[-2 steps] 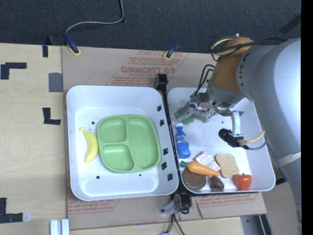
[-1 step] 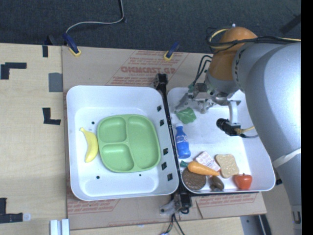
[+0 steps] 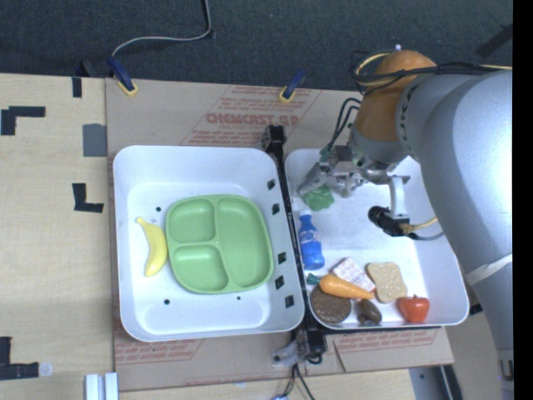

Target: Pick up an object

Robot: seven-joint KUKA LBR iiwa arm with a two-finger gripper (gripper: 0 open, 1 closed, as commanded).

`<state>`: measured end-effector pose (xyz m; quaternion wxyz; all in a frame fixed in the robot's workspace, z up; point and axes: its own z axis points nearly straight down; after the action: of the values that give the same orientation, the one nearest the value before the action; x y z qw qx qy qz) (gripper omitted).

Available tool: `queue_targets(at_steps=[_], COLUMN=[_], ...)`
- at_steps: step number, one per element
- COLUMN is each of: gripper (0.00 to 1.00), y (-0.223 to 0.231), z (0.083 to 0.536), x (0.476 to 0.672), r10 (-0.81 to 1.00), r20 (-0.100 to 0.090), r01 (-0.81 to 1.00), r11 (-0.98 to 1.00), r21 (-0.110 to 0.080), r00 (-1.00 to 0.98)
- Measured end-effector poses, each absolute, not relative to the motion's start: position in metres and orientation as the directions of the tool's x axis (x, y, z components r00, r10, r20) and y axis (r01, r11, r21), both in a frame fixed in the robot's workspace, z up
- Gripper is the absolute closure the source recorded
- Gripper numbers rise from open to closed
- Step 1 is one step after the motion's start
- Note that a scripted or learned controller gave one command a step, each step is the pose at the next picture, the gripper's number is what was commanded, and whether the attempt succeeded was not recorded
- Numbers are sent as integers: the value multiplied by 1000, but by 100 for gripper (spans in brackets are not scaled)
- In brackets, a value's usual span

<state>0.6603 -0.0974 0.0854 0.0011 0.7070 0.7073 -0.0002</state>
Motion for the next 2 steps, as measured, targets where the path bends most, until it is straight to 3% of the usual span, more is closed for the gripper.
queue_targets(at_steps=[1,2], gripper=[0,0], y=[-98,-94], z=[85,85], x=[669,663], r10=[1000,1000], r20=[-1,-2], r01=[1000,1000], r11=[2,1], r21=[1,1], r00=[-2,-1])
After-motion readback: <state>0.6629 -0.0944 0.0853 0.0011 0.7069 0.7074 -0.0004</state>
